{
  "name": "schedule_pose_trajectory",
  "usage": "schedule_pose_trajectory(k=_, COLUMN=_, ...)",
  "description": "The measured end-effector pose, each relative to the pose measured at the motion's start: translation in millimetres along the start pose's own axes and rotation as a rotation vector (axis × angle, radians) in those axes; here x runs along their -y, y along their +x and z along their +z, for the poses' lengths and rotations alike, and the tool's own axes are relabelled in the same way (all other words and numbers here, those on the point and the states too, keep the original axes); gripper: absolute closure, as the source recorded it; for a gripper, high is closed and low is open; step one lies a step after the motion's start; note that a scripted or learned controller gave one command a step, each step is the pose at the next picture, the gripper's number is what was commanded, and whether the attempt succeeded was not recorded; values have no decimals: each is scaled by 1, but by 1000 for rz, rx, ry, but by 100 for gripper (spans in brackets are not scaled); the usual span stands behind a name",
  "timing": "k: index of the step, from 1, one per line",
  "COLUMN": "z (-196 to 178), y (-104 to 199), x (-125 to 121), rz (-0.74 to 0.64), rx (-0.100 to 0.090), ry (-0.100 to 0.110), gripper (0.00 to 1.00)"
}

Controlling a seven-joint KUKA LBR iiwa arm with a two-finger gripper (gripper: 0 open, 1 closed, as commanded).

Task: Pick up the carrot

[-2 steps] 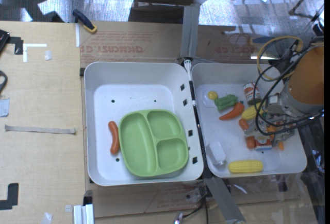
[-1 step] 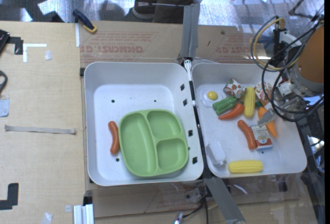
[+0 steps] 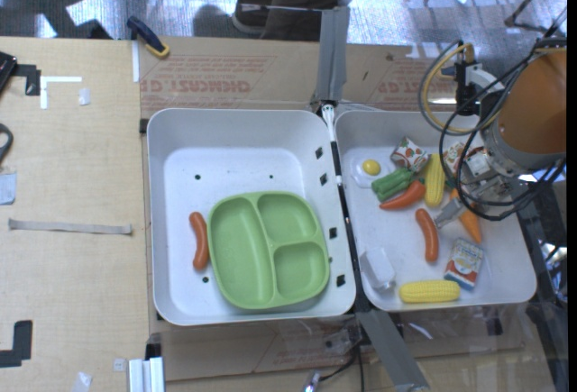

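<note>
Nearest the lower edge of the frame, a yellow corn cob (image 3: 429,292) with a bumpy moulded surface is seen lying lengthwise along the bottom wall of the right bin (image 3: 523,287), a shallow tray of smooth white plastic with rounded corners. Just above it a small carton (image 3: 463,262) printed in white, red and blue is found, its lettering too small to be read, and to its left a pale translucent block (image 3: 378,269). A glossy orange-red sausage (image 3: 429,234) is laid upright in the picture at mid-bin. Further up, a fried egg (image 3: 368,169), a green pepper (image 3: 392,182), a red-orange chilli (image 3: 403,196), a second yellow corn cob (image 3: 435,180) and a printed packet (image 3: 410,153) are clustered together. The carrot (image 3: 471,227), a tapered orange cone, is seen at the right of this bin, directly beneath the gripper (image 3: 460,213); whether the grey metal claw is spread or closed, or has hold of anything, cannot be told, since cables and the wrist cover it. In the left bin (image 3: 162,201) a matt light-green divided plate (image 3: 270,248) with three compartments is set, and a second sausage (image 3: 198,240) is laid beside its left rim. Brown cardboard (image 3: 225,75) above the bins carries red printed lettering, mirrored and not legible.
</note>
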State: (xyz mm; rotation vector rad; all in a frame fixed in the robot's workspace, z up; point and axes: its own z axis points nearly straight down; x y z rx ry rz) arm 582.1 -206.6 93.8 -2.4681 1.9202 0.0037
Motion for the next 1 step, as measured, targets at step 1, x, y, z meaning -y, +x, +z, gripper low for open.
schedule_pose_trajectory(k=1, z=-9, y=1, x=0, rz=7, rx=-1, ry=1, gripper=100)
